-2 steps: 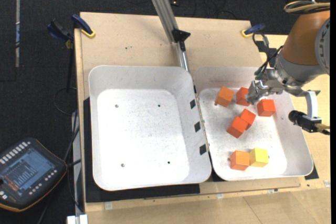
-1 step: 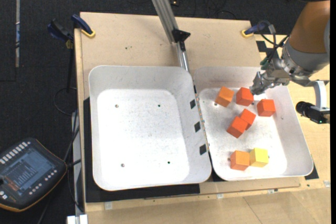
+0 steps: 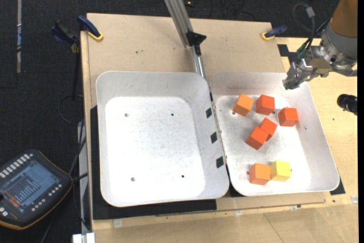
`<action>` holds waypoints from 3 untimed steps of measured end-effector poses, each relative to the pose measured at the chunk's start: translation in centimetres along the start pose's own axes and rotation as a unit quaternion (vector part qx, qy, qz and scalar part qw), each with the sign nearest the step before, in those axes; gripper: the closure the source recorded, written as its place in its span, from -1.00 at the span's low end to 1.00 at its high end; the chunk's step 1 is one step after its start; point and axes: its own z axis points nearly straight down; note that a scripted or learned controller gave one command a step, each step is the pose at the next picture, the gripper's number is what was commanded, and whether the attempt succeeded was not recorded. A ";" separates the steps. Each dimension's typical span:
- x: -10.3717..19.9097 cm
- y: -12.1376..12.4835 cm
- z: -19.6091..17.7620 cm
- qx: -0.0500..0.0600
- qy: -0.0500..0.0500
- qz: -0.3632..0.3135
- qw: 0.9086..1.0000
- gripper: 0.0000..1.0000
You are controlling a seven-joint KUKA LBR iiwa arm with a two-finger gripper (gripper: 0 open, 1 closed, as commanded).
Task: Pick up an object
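- The things to pick are small blocks lying in the right bin (image 3: 318,139): several orange ones and one yellow block (image 3: 281,170). They look like rigid cubes with flat faces, and I judge them light and not fragile, so a firm squeeze should not harm them.
- The best hold, in my opinion, is on two opposite flat faces, with the fingers coming down from above. Smooth faces may slip a little if the hold is off-centre.
- Taking the yellow block as landmark: one orange block (image 3: 260,173) touches it on the side toward the left bin. This pair is harder to take, because no finger fits between them.
- Further from the yellow block, toward the far rim, two orange blocks (image 3: 261,132) lie pressed together at a slant. Beyond them stand an orange block (image 3: 243,104) and its orange neighbour (image 3: 265,104), just beside each other.
- The single orange block (image 3: 289,116) stands apart from the others, so it seems the easiest choice.
- The hand (image 3: 293,80) hangs above the far rim of the right bin, well apart from the yellow block, and holds nothing. I cannot tell how wide it stands.
- The left bin (image 3: 151,136), standing on the worktop (image 3: 142,42), has only a bare speckled floor.
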 end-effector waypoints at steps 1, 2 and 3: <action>4.7 1.4 1.5 0.004 0.002 -0.002 1.000 1.00; 9.7 2.2 1.1 0.003 0.002 -0.003 1.000 1.00; 14.2 2.3 1.7 0.005 0.002 -0.002 1.000 1.00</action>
